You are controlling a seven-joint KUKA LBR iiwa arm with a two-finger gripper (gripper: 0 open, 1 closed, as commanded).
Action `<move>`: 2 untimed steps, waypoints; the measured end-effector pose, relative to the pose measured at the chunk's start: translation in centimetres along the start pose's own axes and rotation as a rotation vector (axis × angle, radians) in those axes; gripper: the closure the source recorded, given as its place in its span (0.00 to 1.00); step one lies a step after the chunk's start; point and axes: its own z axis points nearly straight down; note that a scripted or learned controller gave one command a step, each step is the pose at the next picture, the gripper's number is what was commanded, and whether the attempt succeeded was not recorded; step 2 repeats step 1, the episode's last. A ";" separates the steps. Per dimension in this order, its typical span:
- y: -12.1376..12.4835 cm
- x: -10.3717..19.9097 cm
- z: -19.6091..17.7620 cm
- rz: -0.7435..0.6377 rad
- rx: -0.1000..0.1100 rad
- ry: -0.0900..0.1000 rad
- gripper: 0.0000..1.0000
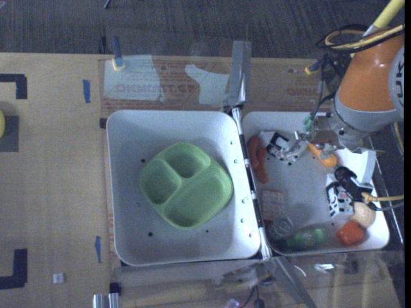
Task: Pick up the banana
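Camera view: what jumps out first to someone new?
The green divided plate, sitting alone in the middle of the left bin. Next the arm's orange band at the upper right, reaching over the right bin, which is cluttered with small items: a red-orange piece by its left wall and a green one near the front edge.

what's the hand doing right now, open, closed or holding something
Hand: low over the right bin, near its upper left; open or closed cannot be told, and nothing is seen held in it.
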 end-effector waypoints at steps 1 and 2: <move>-4.2 -0.1 11.2 0.197 -0.007 0.000 0.00; -4.2 -0.1 11.2 0.197 -0.007 0.000 0.00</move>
